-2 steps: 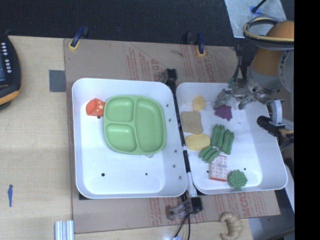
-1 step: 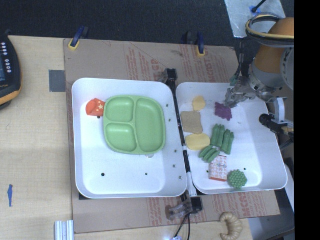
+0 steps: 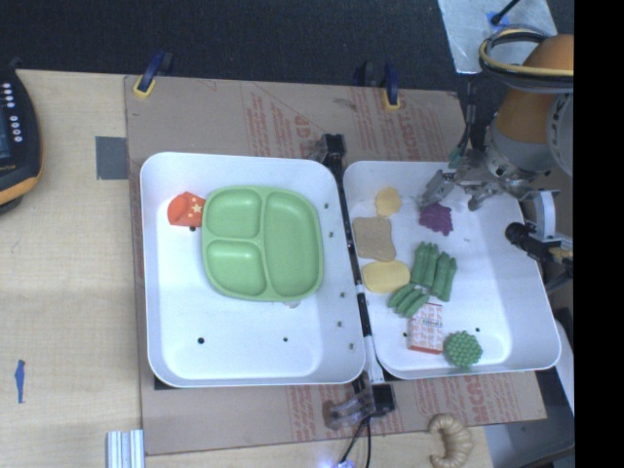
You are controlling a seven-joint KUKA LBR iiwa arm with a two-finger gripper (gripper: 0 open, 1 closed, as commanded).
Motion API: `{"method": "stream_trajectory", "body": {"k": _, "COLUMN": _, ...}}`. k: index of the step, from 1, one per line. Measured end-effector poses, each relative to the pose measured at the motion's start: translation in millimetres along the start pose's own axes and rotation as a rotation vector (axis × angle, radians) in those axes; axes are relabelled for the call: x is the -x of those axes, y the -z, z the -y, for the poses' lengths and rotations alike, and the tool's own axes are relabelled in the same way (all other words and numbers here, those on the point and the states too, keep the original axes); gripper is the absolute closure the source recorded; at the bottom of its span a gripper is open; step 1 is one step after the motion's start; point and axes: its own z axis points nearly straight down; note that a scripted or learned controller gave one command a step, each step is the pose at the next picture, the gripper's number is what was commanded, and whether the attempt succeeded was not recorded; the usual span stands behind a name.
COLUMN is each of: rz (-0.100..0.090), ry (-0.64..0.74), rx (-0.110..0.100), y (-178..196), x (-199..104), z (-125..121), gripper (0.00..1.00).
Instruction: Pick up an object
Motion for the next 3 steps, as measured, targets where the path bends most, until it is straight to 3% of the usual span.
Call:
{"method": "stream_trajectory", "body": {"k": 1, "rz": -0.004, "ry": -0.003, "rx": -0.005, "y": -23.6, "x": -41.3, "z": 16.0, "gripper": 0.0}}
{"method": "stream_trajectory", "body": {"k": 2, "rz": 0.0, "ry": -0.01, "rx": 0.002, "y": -21.7, "x": 17.5, "z": 0.8, "gripper": 0.0}}
{"method": "stream_trajectory", "body": {"k": 3, "rz": -0.002, "ry": -0.006, "rx": 0.0, "y": -10.6, "x": 15.5, "z": 0.6, "gripper": 1.0}}
